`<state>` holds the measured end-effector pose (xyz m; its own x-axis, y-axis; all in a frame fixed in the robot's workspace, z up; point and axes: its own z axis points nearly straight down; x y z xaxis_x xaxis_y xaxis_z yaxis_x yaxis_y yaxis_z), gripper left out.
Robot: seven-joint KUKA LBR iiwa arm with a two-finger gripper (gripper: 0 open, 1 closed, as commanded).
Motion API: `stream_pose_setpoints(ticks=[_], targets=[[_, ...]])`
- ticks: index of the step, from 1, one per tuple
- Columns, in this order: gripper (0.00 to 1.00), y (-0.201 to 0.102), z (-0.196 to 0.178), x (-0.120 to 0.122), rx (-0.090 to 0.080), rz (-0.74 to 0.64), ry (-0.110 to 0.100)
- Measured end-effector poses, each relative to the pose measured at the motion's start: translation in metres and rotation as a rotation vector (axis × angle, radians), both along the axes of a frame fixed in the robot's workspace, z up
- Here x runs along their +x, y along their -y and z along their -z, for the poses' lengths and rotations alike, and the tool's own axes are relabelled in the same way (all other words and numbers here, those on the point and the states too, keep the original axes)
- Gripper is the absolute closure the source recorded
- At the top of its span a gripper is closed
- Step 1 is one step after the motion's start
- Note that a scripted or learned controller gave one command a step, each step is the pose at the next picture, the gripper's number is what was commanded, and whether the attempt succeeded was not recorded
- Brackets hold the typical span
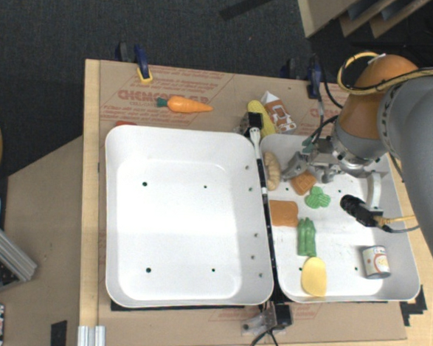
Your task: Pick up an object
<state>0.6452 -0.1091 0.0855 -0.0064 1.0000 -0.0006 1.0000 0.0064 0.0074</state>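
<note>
**Operator:** Where is your gripper, and has it got anything?

**Observer:** You'll find the gripper [308,166] low over the far left part of the right bin [342,282], below the orange band [369,98]. Whether it is open or closed, you cannot tell from this angle; nothing is visibly clamped in it.

**Operator:** What lies closest to it?

**Observer:** A brown lump [302,184] sits just on the near side of the gripper, touching or almost touching it. Left of that, a beige roll [270,171] lies against the bin wall. A green leafy piece [317,198] is just beside the brown lump, on the arm's side. Nearer to you come an orange slab [283,212], a long green piece [306,237] and a yellow lemon [314,276]. A small can [375,261] lies well apart, toward the arm.

**Operator:** Any writing you can read?

**Observer:** The cardboard sheet [171,84] under the bins carries red print; you can make out letters like "CHEM", the rest is too faint. The can's label is too small to read, as is the brown-and-white packet [280,115] beyond the gripper, outside the bin. Beside the packet lies a yellow banana [258,111], and a carrot [184,106] rests on the cardboard past the left bin [176,217].
</note>
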Motion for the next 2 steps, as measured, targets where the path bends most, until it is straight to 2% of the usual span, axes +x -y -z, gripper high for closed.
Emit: stream_pose_setpoints(ticks=[1,2], targets=[[1.0,0.003,-0.011,-0.003,-0.002,0.004,-0.003],[1.0,-0.075,-0.106,0.025,0.002,-0.003,0.005]])
